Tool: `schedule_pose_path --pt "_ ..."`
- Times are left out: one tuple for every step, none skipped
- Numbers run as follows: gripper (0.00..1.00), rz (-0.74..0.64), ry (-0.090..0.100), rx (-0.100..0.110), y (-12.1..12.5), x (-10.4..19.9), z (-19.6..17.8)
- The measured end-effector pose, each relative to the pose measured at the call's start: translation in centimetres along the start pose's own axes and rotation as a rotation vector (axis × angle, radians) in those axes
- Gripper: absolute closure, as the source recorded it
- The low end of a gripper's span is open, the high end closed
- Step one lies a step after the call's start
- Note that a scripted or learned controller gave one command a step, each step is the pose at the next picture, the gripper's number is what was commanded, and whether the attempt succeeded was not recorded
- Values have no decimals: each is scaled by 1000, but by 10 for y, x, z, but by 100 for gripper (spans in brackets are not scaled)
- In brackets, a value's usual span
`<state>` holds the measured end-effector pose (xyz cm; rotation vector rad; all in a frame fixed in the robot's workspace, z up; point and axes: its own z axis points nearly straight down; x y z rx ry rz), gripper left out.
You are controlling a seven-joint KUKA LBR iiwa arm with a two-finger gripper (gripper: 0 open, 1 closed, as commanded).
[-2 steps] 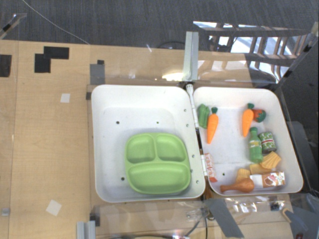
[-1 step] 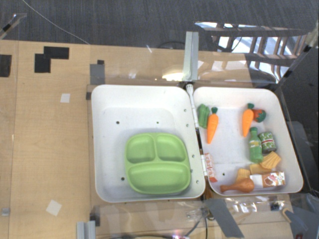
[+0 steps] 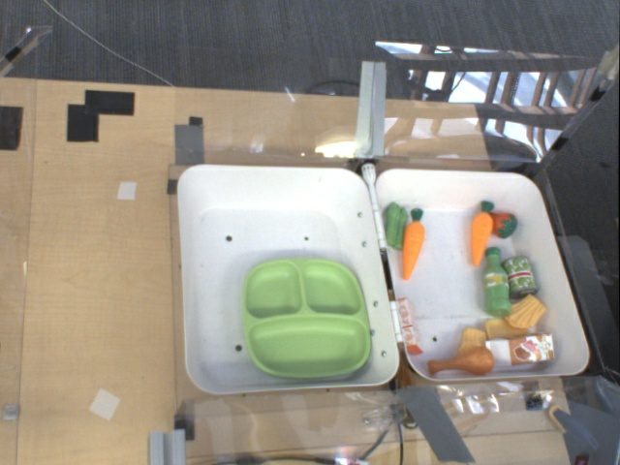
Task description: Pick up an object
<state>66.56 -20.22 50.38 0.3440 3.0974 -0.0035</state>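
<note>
Two shallow white bins sit side by side on a pale wooden counter point(image 3: 87, 289), with dark carpet point(image 3: 194, 17) beyond it. The left bin point(image 3: 208, 260) holds one green divided plate point(image 3: 306, 318). The right bin point(image 3: 455, 289) holds two carrots, one point(image 3: 413, 244) near the divider and one point(image 3: 480, 236) further right, one green bottle point(image 3: 496, 283), one small can point(image 3: 520, 276), one chicken drumstick point(image 3: 465, 361) and one small carton point(image 3: 528, 350).

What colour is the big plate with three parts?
Light green. The plate lies in the left bin, seen in the camera view.
</note>
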Motion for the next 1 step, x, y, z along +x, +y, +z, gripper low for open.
schedule_pose_path --pt "100 -18 14 0 -2 1 16"
